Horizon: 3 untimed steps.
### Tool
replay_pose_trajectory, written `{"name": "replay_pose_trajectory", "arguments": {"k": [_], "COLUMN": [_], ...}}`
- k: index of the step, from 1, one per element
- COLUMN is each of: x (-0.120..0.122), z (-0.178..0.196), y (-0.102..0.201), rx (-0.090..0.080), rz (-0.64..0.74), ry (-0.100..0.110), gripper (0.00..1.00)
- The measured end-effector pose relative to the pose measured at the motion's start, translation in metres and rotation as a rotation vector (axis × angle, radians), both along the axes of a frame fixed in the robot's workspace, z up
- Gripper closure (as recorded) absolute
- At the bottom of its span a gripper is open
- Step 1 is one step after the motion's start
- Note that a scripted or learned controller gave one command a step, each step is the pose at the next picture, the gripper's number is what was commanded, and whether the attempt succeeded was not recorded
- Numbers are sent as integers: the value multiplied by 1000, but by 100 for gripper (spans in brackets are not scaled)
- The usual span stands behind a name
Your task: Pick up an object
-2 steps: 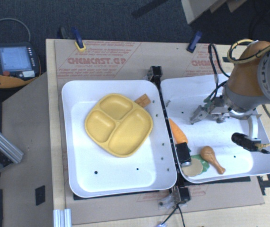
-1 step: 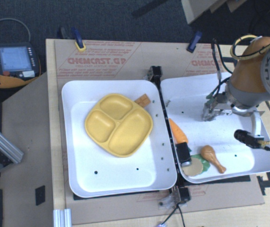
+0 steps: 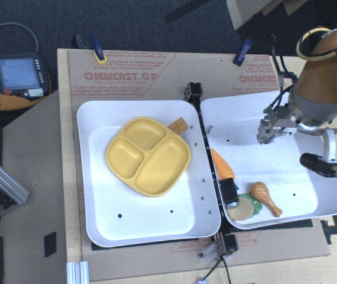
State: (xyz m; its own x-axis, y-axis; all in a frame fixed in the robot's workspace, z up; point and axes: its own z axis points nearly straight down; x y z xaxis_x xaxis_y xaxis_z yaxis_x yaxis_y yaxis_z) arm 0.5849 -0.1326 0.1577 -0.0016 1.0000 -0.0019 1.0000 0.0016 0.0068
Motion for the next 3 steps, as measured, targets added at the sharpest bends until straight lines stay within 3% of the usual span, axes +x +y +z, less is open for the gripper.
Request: {"name": "replay_pose_trajectory", "arguments": {"k": [2, 3], "x": [2, -3], "z": [110, 91], "y": [-6, 42], "rx": [-1, 5], "rz": [-1, 4], "ry": [-1, 10], "gripper": [100, 100]}}
